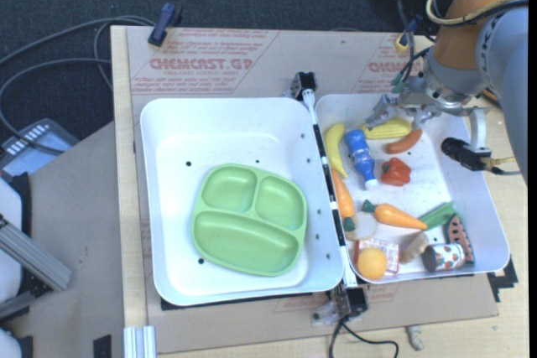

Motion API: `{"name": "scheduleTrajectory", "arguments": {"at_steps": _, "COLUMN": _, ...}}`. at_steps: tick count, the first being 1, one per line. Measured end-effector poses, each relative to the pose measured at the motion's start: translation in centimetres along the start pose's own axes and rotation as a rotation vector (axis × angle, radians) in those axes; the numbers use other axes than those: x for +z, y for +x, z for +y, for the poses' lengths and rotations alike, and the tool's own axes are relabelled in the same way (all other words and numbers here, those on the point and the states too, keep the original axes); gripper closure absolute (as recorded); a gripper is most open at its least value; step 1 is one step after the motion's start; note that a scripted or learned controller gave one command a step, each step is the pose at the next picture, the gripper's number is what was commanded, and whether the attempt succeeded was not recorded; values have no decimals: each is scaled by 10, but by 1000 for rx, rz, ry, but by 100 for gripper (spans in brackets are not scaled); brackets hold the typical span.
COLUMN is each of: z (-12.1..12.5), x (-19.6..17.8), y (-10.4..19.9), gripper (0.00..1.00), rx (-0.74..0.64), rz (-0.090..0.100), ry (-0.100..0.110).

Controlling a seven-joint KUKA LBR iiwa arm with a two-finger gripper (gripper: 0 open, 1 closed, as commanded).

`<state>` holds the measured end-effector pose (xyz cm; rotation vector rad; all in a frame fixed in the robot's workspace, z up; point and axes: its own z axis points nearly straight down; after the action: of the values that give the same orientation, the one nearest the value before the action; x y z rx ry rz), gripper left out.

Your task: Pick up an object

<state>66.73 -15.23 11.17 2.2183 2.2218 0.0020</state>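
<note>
The tool (403, 106), grip state unclear, sits at the right bin's (495, 222) crowded far edge by a banana (388, 130); the left bin (168, 180) has open room around a green tray (249, 219).

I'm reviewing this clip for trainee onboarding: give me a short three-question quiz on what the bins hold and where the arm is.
1. True or false: the green divided plate lies in the left bin.
2. Which lies nearest the gripper? A) orange fruit B) yellow corn C) watermelon slice
3. Fill in: the blue bottle lies just right of the ____.

Key: 1 true. 2 B. 3 banana, both in the right bin.
</note>
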Motion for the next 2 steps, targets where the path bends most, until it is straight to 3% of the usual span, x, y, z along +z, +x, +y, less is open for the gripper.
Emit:
{"name": "scheduleTrajectory", "arguments": {"at_steps": 1, "z": -74, "x": 27, "y": -34, "gripper": 0, "rx": 2, "rz": -1, "ry": 2}}
{"name": "scheduleTrajectory", "arguments": {"at_steps": 2, "z": -118, "x": 27, "y": -1, "gripper": 0, "rx": 1, "rz": 2, "ry": 4}}
